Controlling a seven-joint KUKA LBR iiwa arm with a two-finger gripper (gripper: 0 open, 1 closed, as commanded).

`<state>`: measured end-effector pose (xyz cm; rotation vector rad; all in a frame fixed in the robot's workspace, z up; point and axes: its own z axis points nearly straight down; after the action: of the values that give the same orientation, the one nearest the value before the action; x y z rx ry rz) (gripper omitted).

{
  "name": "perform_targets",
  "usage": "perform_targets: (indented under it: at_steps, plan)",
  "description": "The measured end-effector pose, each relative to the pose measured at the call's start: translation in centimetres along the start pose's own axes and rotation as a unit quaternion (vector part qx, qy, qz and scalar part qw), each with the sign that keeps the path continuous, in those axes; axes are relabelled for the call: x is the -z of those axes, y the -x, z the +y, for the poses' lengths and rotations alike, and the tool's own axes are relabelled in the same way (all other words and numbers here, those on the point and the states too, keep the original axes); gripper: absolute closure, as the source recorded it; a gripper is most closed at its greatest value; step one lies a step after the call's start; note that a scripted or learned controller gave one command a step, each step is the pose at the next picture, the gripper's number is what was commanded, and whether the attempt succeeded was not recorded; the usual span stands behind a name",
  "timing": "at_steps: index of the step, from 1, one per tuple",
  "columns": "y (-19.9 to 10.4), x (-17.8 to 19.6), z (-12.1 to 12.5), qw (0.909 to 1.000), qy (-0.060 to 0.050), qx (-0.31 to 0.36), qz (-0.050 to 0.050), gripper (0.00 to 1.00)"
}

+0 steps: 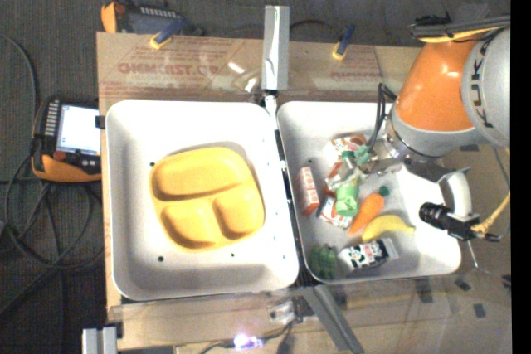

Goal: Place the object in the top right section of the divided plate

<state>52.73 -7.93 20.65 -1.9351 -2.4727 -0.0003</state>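
- Reaching in from the right of the camera view, the grey KUKA arm with its orange band (444, 87) hangs over the right shallow white bin (431, 261); its wrist slants down and left toward the heap of toy food.
- Near the heap's upper edge sits the tool (371, 155), low among the wrappers; whether it is spread or pressed together cannot be told at this angle, and nothing is visibly pinched.
- No object is singled out by the task; candidates all lie in the right bin: an orange plastic carrot (366, 211), a yellow plastic banana (388, 225) touching it, a green bottle-shaped toy (347, 196), a red-and-white packet (309, 190), a dark green broccoli-like piece (324, 261) and a black-and-white carton (367, 254).
- Waiting in the left shallow white bin (124, 178), the yellow divided plastic plate (209, 196) holds nothing; its top right section (232, 170) is the goal.
- Judged from this, the step in hand is the pick: a clean grip probably means choosing one item at the heap's edge, closing across its narrow side, and lifting straight before crossing the divider between bins.
- Crowding is the likely risk, since neighbours touch.
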Motion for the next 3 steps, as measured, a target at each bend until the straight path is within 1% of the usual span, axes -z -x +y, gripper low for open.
perform_targets:
  at_steps: [1,2,3]
  plan:
    - [-5.5,1.2,7.2,0.9971,-0.002,-0.076,-0.002,1.00]
    - [-9.7,14.7,7.7,0.9896,-0.001,-0.144,-0.003,1.00]
    - [-11.1,15.2,5.1,0.9958,-0.001,-0.092,-0.003,1.00]
